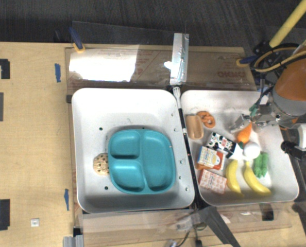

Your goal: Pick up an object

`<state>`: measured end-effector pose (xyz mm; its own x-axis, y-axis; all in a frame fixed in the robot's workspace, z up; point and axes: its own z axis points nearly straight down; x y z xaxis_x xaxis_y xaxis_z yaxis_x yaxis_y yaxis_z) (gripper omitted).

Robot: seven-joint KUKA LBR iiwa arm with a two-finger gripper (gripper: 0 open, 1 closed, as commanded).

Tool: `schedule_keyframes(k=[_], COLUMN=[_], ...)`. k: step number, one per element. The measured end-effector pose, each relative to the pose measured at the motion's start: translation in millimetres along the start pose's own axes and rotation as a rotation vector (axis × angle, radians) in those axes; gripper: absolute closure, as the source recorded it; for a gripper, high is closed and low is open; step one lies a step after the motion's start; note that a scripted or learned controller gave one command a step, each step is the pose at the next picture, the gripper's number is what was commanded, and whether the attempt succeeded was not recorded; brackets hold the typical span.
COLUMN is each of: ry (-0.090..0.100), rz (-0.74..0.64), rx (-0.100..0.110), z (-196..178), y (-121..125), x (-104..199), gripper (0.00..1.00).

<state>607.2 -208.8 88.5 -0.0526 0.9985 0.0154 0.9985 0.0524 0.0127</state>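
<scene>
The right bin (289, 192) holds several toy foods. Among them are a pretzel (206, 119), a tan bun (194, 127), a cow-patterned carton (221, 142) and an orange juice box (211, 158). A pink packet (212, 180), two bananas (245, 178), a green vegetable (260, 164), a white ball (251, 151) and an orange carrot (244, 134) lie there too. My gripper (249, 119) is low over the upper right part of this bin, right above the carrot. Nothing is visibly held in it.
The left bin (86, 112) carries a teal divided plate (141, 160) with a cookie (101, 163) at its left side. A metal divider (180, 58) stands behind the bins. Yellow and blue cables (269, 55) hang at the back right.
</scene>
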Motion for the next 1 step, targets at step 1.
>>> schedule_keyframes(k=[1], ry=[-0.006], rz=[0.385], rx=[0.013], z=[-21.1], y=[-22.5], x=[5.1], gripper=[0.0])
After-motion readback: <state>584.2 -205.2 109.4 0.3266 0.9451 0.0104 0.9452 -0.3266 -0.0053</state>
